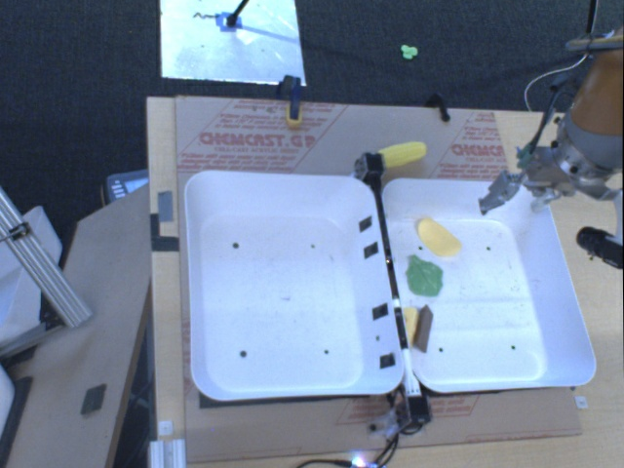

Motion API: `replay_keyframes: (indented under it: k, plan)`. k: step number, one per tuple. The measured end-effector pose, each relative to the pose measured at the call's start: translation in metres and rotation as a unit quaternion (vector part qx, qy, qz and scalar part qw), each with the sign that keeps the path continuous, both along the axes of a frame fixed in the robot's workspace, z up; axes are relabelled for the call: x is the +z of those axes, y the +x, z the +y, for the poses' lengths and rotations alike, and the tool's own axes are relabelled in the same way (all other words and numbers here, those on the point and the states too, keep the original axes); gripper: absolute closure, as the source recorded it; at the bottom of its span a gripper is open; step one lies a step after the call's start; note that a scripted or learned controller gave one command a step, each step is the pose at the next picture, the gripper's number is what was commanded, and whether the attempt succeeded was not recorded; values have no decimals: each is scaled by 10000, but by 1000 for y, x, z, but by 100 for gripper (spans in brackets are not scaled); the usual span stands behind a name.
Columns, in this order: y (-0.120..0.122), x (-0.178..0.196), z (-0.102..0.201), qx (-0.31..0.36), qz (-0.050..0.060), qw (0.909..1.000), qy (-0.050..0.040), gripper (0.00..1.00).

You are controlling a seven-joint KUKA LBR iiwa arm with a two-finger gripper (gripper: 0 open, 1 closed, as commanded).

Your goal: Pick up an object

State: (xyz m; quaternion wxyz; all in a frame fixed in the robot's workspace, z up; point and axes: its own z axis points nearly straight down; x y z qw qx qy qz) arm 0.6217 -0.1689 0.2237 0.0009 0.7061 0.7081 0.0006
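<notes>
The arm (593, 115) reaches in over the far right corner of the worktop (244, 130), its hand (507, 191) hanging above the far rim of the right bin (561, 291). One grey finger (495, 195) juts out toward the bin's far edge; how far the hand is open cannot be told from this angle, and nothing shows between its fingers.

The right bin holds several things, all toward its left side. A yellow banana-like piece (439, 238) lies nearest the far edge, well apart from the hand. Just nearer than it sits a green leafy piece (424, 276). Nearer still, against the divider between the bins, a small yellow block (410, 320) lies touching a brown block (424, 327).

The left bin (283, 281) sits beside it, their rims joined by black clips (370, 252). Beyond the bins, on the far part of the worktop, a yellow-handled tool (395, 155) lies just by the seam.
</notes>
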Motion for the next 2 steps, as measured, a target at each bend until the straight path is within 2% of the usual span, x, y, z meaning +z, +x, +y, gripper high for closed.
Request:
replay_keyframes:
  k: [1, 2]
  plan:
    - [-128, -133, -40, -52, 94, 9999, 25, 0]
    - [-118, -114, -38, -4, -10, 10000, -7, 100]
